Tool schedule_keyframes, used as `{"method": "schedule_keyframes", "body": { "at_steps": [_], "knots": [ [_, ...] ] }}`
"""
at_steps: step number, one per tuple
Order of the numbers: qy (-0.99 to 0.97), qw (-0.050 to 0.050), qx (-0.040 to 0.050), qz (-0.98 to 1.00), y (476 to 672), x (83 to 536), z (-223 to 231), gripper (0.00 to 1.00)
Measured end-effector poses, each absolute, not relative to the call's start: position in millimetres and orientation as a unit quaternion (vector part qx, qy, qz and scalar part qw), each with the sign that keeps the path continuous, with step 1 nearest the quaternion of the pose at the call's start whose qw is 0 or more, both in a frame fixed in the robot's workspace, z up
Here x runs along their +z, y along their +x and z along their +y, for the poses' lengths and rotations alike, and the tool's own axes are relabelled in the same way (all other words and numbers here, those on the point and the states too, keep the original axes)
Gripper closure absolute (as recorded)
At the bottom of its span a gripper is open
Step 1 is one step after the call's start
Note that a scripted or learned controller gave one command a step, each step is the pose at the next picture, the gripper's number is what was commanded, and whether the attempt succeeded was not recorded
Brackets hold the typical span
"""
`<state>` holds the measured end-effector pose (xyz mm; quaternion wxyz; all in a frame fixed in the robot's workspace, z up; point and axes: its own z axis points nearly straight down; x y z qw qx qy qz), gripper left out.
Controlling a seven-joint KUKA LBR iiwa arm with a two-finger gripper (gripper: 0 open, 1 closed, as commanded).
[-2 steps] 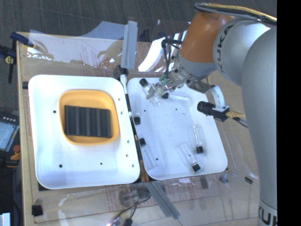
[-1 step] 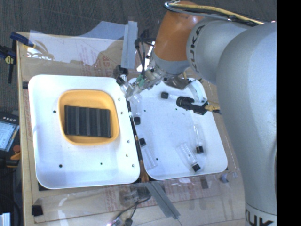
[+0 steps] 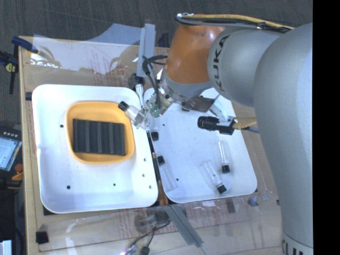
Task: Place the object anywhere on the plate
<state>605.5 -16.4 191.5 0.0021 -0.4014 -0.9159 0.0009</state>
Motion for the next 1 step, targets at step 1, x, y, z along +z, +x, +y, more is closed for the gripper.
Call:
{"method": "schedule_keyframes", "body": {
  "at_steps": [1],
  "knots": [
    [-0.371,0.0,0.0005,-0.929,634.8,191.6,28.8,1.0]
  ]
}}
